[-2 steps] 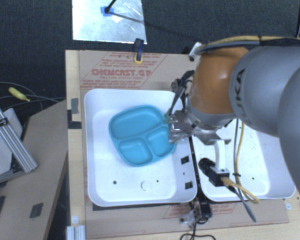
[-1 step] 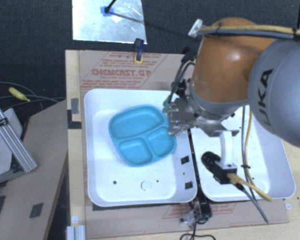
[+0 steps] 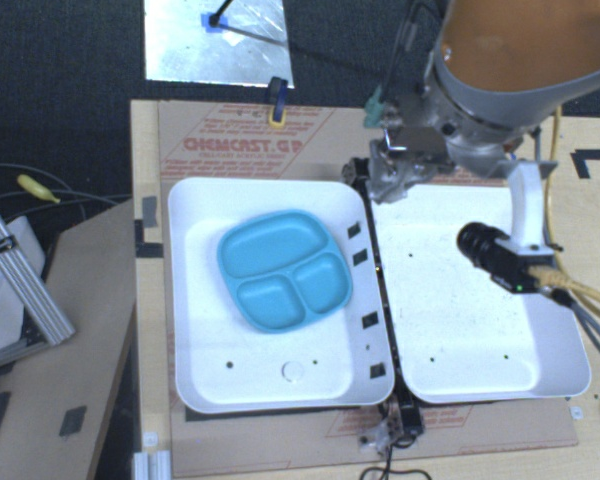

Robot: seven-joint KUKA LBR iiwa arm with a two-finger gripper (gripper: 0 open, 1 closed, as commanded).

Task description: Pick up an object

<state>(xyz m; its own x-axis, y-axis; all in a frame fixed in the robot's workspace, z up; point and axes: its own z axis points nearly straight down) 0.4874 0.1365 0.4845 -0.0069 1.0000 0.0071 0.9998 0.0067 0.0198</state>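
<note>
Your only pickable object, the blue divided plate (image 3: 283, 282), lies flat in the middle of the left bin (image 3: 195, 368). The gripper (image 3: 395, 173) sits over the right bin's (image 3: 560, 378) far left corner; I cannot tell its state. Flat, wide plate: expect a slipped grasp.

left white bin (image 3: 185, 298) | right white bin (image 3: 560, 368) | foil sheet (image 3: 180, 28)
</note>
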